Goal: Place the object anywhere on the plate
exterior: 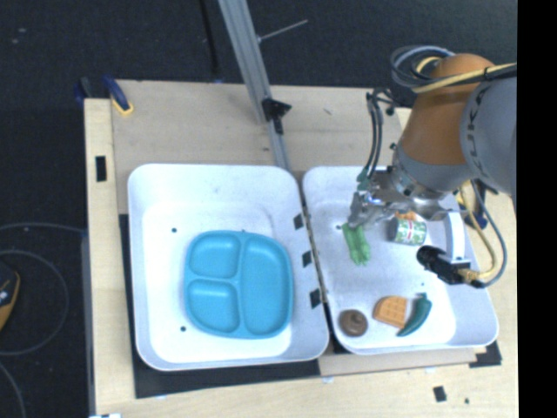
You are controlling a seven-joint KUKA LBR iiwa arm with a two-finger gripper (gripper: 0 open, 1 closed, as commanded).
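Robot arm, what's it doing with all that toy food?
The grey and orange robot arm reaches into the right bin, its gripper right above a green toy vegetable. A small can, a brown round piece, a waffle-like piece and a green pepper lie nearby. The blue plate sits in the left bin with nothing on it yet.

The grey arm (487, 138) with its orange band (439, 120) reaches in from the right, wrist bent down. Its gripper (359, 218) points down and leftward, low.
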